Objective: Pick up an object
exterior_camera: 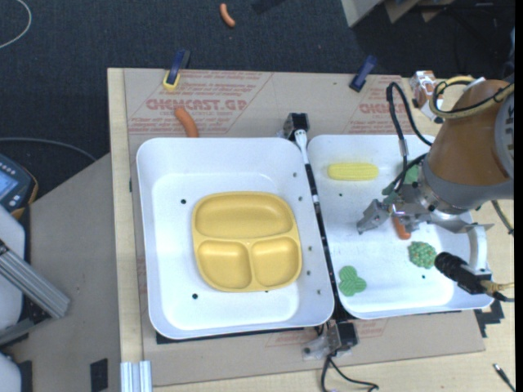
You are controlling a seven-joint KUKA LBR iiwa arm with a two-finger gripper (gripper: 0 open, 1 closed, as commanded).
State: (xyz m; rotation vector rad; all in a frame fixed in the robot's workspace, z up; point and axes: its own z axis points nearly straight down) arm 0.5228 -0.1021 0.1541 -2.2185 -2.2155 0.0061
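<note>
The hand [391, 216] hangs in the right bin [372, 299], fingers spread, a small orange piece [402, 229] (a carrot, perhaps) just beside them.

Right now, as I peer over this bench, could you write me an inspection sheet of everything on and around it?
Surface: cardboard-covered bench bearing a left bin and a right bin, side by side.
Job's things: in the right bin, a yellow corn cob, a green broccoli piece, a green leafy piece and a small orange piece under the gripper.
Clutter: yellow divided plate in the left bin; orange carrot on the cardboard.
Grippers: gripper low over the right bin; whether it grasps anything cannot be told.
Cables: black cable running to the arm; wires at the front edge.
Surroundings: dark carpet; another orange piece on the floor.
</note>
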